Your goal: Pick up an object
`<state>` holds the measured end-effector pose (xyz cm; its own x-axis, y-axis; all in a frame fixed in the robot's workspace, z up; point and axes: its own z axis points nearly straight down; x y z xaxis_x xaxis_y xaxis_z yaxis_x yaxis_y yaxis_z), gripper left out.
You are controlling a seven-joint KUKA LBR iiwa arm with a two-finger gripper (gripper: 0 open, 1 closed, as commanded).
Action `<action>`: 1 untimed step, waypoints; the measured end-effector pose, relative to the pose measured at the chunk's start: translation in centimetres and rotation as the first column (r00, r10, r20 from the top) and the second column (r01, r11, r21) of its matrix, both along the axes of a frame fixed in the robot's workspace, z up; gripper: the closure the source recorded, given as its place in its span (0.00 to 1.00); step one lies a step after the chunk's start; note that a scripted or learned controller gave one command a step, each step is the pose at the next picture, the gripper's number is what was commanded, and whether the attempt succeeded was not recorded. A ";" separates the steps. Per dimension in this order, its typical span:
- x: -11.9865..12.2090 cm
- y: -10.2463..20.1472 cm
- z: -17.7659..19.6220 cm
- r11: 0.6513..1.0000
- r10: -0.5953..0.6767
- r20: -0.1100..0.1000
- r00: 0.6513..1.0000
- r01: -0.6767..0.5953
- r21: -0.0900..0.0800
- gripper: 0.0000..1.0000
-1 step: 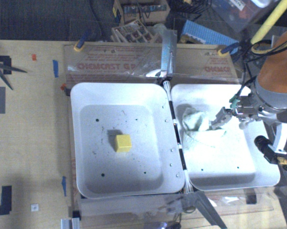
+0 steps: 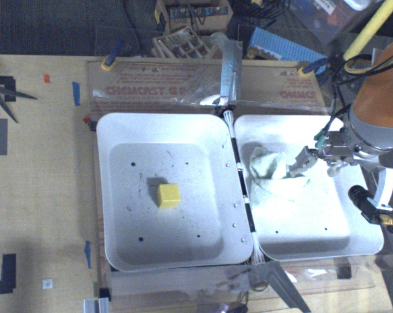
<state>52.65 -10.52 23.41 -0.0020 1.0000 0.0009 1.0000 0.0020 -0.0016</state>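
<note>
The nearest candidate I see is a crumpled, pale white-and-greenish soft thing, cloth or a wad of wrap (image 2: pixel 267 167), lying in the left half of the right-hand shallow white plastic bin (image 2: pixel 314 233), close to the divider between the two bins. It sprawls loosely, with no clear long axis I can name; a flatter translucent flap trails from it toward the bin's middle.

My tool (image 2: pixel 299 163) hangs at the end of the grey arm with its orange band (image 2: pixel 378 106), low over that same bin, and its tip sits at or on the right edge of the crumpled thing. So the thing lies immediately to the view's left of the tool, and I judge the coming move to be a short one: a slight shift left and a descent. The tip looks narrow, but whether it is spread, pressed together or already pinching a fold I cannot tell (the pale material and the grey metal blur together there).

The other option, a small yellow foam-like cube (image 2: pixel 169 195), rests near the middle of the left-hand white bin (image 2: pixel 118 142), well apart from the tool and across the divider.

Behind the bins on the worktop (image 2: pixel 40 194) stands a brown cardboard sheet (image 2: pixel 151 87) with reddish printing, too faint for me to read.
</note>
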 end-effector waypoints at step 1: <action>0.0 0.0 0.0 1.000 0.000 0.000 1.000 0.000 0.000 0.00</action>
